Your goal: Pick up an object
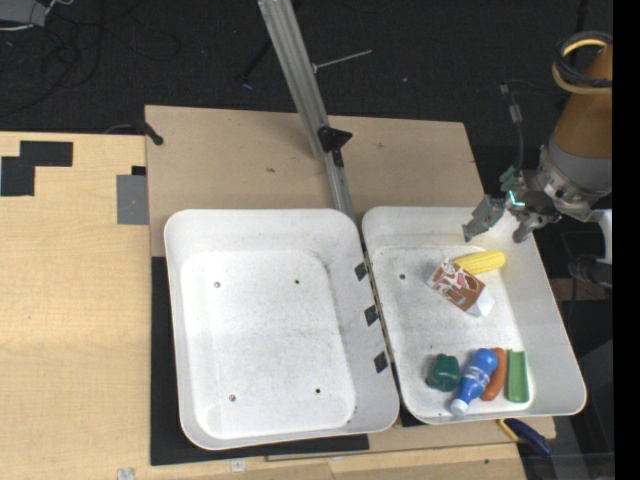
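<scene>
The gripper [497, 225] hangs over the far edge of the right bin [560, 353] with its two fingers spread and nothing between them; just below it lies a yellow corn cob [480, 262], touching a brown-and-white carton [461, 288]. A clean descent should, I judge, centre the fingers across the cob's narrow width, clear of the carton; otherwise both may shift. Near the front rim cluster one dark green lump [442, 371], one blue bottle [474, 376], one orange piece [496, 372] and one green stick [517, 376]; six objects in all; the left bin [200, 238] sits alongside.
</scene>
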Robot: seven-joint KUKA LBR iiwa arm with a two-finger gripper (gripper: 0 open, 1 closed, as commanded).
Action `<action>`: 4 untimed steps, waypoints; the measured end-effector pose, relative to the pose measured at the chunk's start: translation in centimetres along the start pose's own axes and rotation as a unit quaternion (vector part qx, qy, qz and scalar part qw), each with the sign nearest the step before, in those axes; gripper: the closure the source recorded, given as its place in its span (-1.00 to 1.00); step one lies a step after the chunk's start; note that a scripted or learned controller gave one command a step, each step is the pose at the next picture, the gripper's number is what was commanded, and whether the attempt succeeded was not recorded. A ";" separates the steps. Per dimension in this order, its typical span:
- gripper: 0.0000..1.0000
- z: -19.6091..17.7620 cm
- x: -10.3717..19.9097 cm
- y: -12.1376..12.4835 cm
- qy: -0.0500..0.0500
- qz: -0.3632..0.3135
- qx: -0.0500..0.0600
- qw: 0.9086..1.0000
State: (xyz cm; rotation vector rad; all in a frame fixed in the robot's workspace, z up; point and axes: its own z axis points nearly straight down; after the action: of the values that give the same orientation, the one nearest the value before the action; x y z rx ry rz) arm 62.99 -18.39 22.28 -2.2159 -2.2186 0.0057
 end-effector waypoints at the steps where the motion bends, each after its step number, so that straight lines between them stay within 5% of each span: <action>1: -1.00 -0.3 0.0 0.1 -0.001 -0.001 -0.002 1.000; 3: -1.00 10.5 -0.7 0.7 0.001 -0.001 -0.004 1.000; 4: -1.00 10.4 -0.8 1.3 -0.003 -0.001 -0.015 1.000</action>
State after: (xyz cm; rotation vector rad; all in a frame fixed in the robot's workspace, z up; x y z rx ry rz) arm 64.20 -19.16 11.84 -2.2318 -2.2375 -0.0206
